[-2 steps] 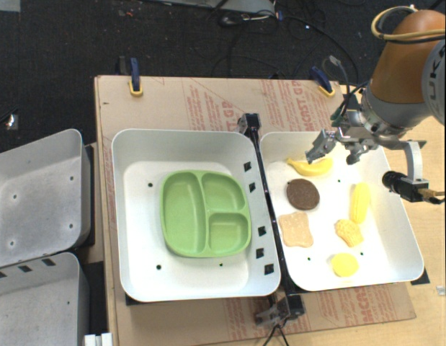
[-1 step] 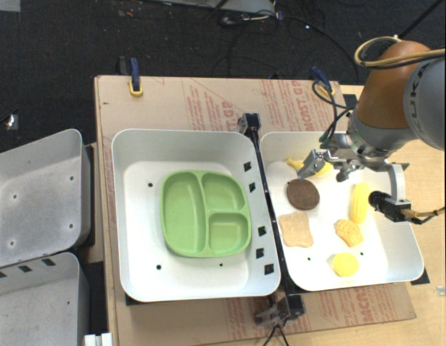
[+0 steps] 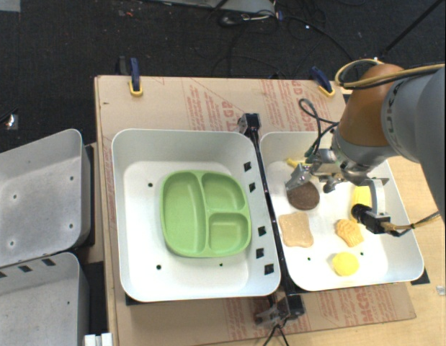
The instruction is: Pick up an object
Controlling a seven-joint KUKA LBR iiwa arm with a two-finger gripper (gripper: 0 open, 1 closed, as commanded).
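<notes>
from where i stand, the left bin (image 3: 129, 193) holds just 1 thing: a green divided plate (image 3: 206, 213) with 3 compartments, lying flat near the middle. it looks like a spot for setting food down later, so it sits apart from the pile.

the divider (image 3: 264, 193) between the 2 bins runs up the middle, and the loose pieces all lie right of it, in the right bin (image 3: 403, 262). a brown round patty (image 3: 304, 197) sits nearest the divider, with a tan slice of toast (image 3: 296, 230) just below it. further right lie a small golden pastry-like piece (image 3: 349, 232) and a yellow round piece (image 3: 344, 264) near the front wall. a yellow block (image 3: 361, 194) shows partly behind the arm's hardware. they are scattered apart, which leaves room to come down on one alone.

the gripper (image 3: 307, 178) hangs right over the patty's upper edge, so the patty seems the likely target. its fingers are lost against the metal and cables, so i cannot tell whether the claw is wide or narrow, nor whether it has the patty. the grey arm (image 3: 403, 114) reaches in from the right.
</notes>
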